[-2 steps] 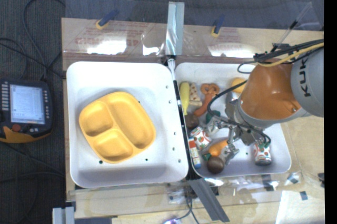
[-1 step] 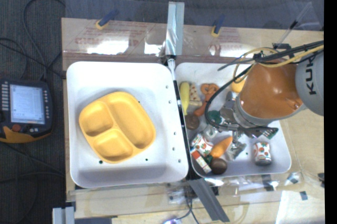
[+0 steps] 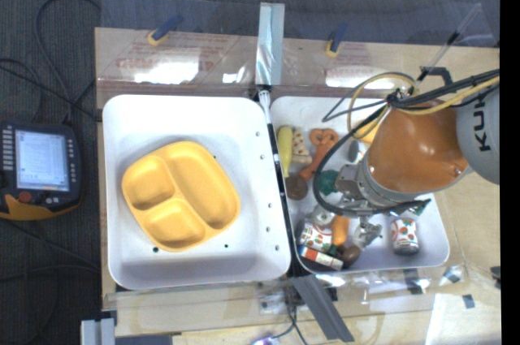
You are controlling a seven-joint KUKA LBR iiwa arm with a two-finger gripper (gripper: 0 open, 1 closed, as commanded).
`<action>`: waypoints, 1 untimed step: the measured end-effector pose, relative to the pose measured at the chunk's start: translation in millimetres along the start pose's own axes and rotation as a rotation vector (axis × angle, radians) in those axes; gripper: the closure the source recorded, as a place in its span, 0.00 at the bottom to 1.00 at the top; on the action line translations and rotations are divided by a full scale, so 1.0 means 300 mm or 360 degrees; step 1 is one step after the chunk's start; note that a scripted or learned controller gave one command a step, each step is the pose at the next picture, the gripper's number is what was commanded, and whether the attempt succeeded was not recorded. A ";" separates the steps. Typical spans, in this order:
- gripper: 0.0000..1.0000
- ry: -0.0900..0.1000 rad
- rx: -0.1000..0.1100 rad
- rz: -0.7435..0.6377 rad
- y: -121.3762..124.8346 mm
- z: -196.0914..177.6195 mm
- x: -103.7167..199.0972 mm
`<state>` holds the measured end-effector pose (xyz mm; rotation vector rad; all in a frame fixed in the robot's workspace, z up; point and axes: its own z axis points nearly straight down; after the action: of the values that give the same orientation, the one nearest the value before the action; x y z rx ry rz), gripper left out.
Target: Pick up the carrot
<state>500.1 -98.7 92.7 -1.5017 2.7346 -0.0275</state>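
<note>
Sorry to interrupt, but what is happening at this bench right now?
The arm's gripper is down in the cluttered right bin, right over the carrot, an orange piece lying among cans and other toy food. The carrot has not been lifted out. The left bin holds a yellow divided tray.

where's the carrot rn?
In the camera view, the small orange carrot sits in the right white bin, near its front edge, directly under the gripper, beside a small red-and-white can.
</note>
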 end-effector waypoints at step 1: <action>0.00 -0.0013 0.0012 -0.0595 0.013 -0.003 0.009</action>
<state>495.3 -98.9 93.4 -1.9790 2.4021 -0.0375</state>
